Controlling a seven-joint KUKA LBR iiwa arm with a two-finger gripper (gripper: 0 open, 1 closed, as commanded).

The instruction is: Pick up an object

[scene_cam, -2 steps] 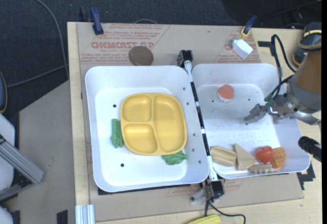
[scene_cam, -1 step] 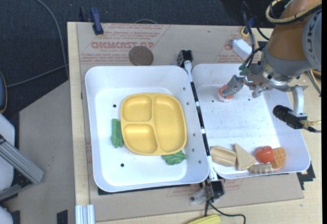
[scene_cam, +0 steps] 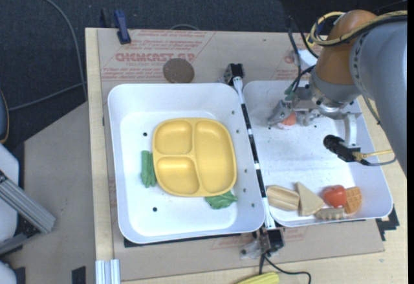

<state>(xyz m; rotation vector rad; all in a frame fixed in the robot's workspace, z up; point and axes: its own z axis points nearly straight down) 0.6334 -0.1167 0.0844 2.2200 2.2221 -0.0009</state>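
Gripper (scene_cam: 289, 116) low over the far left corner of the right bin (scene_cam: 372, 166), at a small orange-red object (scene_cam: 289, 120) on the bin floor; whether that piece is actually between the gripper's parts cannot be told, nor its spread. Piece looks like small play food: likely light, rigid, smooth plastic, apt to skid or pop out unless taken across its middle. Near edge of the same bin carries a bread-like roll (scene_cam: 283, 197), tan wedge (scene_cam: 308, 199), red tomato (scene_cam: 334, 195) and waffle-like piece (scene_cam: 352, 198), close together. Left bin (scene_cam: 123, 147) carries a yellow divided plate (scene_cam: 194, 156) with green leaf pieces (scene_cam: 148, 169) beside it.
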